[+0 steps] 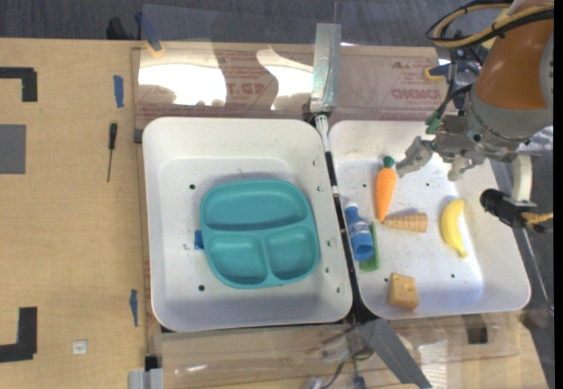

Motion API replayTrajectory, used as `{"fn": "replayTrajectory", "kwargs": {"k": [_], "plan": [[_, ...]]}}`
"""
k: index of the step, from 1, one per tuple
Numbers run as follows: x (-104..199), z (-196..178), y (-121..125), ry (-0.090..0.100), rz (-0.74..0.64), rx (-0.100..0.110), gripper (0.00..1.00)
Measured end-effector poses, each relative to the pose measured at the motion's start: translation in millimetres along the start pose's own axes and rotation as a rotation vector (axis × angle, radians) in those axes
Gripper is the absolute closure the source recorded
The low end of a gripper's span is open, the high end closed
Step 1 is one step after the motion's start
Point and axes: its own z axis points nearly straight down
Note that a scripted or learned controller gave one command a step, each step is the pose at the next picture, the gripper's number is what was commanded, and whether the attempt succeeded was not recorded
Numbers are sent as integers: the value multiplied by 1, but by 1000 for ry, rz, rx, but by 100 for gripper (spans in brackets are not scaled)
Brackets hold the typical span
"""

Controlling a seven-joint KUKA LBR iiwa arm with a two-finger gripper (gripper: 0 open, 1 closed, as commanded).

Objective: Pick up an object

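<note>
Two shallow white bins are seen side by side on the bench. The left bin is occupied by a teal divided plate, lying flat near its centre, with one long compartment toward 12 o'clock and two smaller ones toward 6 o'clock.

In the right bin several small things are scattered. A toy carrot is found toward 10 o'clock of the bin's centre, its green top pointing to 12 o'clock. Just beside its tip, toward 4 o'clock, a waffle cone lies on its side. A banana is placed at about 3 o'clock of the cone, apart from it. A blue bottle lies along the bin's left wall, on or against something green that cannot be made out clearly. A tan, bread-like block rests near the 6 o'clock edge.

The grey arm with its orange band is seen entering from 3 o'clock, and the gripper is held over the bin's 12 o'clock region, near the carrot's top but apart from it. Its two fingers are spread wide, with nothing seen between them. Whether the fingertips touch the bin floor cannot be told.
</note>
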Motion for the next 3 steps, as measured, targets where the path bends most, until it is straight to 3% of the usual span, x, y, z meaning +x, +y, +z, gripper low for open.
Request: {"fn": "replayTrajectory", "kwargs": {"k": [1, 2, 3], "plan": [[-3, 101, 35, 0, 163, 10, 0], [-2, 85, 39, 1, 160, -1, 100], [59, -17, 22, 3, 131, -11, 100]]}}
